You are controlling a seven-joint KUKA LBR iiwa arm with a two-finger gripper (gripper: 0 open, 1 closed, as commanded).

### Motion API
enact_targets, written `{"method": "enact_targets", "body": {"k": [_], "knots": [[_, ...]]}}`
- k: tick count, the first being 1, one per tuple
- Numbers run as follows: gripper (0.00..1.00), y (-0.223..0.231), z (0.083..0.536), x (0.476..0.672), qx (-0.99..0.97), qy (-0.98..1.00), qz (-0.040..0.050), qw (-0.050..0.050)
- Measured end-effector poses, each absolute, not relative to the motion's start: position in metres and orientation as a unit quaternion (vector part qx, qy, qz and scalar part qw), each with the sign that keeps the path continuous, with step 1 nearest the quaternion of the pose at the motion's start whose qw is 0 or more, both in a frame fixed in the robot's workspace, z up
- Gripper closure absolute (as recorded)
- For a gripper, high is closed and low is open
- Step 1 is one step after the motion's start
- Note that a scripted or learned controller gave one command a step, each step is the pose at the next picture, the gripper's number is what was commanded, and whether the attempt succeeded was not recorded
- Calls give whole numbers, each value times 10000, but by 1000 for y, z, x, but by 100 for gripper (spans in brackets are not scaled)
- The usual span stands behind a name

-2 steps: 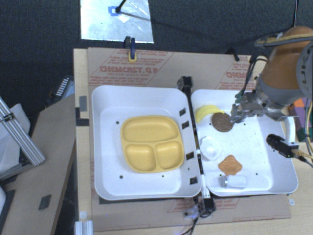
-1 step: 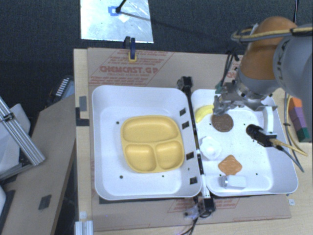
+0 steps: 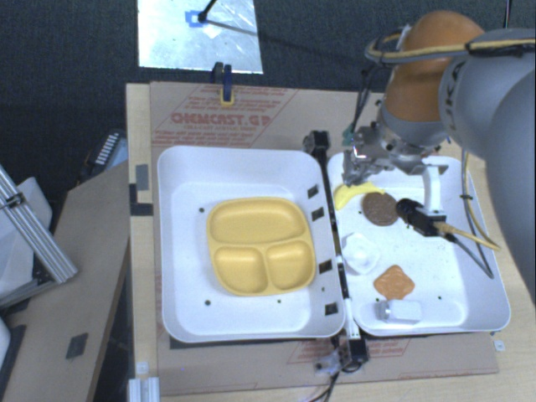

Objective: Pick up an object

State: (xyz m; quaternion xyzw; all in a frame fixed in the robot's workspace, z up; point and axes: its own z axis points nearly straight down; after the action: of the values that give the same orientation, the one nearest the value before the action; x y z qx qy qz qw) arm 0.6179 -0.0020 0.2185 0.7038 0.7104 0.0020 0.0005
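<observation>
brown cardboard (image 3: 226, 117) reads "chemcast gp"; fingers (image 3: 355, 172) above yellow banana (image 3: 350, 194), spread unclear.

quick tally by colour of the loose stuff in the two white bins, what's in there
Yellow: 2, the yellow three-compartment plastic tray in the left bin, and the yellow banana-shaped piece beneath the claw in the right bin
Brown: 1, the dark brown round disc
Orange-tan: 1, the orange-tan cracker-like piece
White: 2, the white cup-like piece and the white-grey block
Total: 6
</observation>
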Motion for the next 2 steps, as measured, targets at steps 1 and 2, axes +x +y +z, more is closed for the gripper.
{"method": "enact_targets", "body": {"k": [1, 2], "knots": [[100, 47, 232, 637, 7039, 7103, 23, 10], [100, 94, 218, 654, 7039, 7103, 15, 2]]}}
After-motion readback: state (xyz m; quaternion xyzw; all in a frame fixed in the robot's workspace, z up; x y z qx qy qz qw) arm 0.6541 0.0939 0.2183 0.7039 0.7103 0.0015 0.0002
